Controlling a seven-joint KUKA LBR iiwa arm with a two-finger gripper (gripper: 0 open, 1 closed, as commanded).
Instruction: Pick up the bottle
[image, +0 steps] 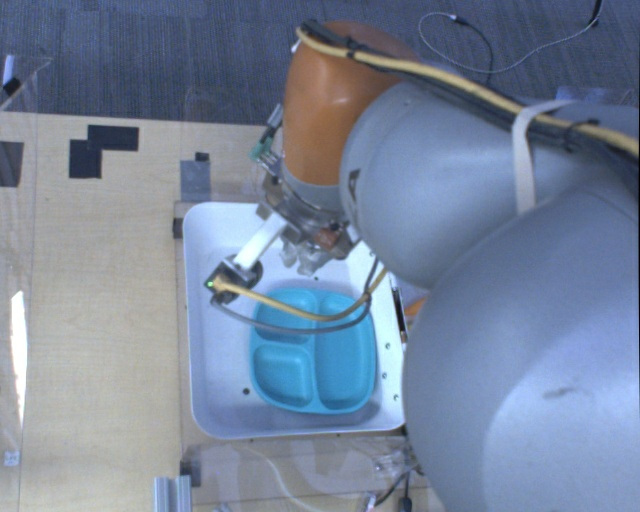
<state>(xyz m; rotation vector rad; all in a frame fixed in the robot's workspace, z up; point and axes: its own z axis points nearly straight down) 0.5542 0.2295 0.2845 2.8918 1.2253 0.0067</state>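
Note:
My gripper (300, 245) hangs below the orange wrist band (320, 110), over the far half of the left white bin (205, 330). It sits just above the far edge of a blue divided tray (315, 360) that lies in that bin. A white bar with a dark tip and a small green light (232, 272) sticks out from the gripper toward the bin's left wall. A yellow cable (290, 305) loops from that tip across the tray.
The grey arm (500, 250) covers the right bin and most of the right side of the view. A small orange patch (415, 300) peeks out beside the divider between the bins. Bare wooden bench (90, 300) lies left of the bin.

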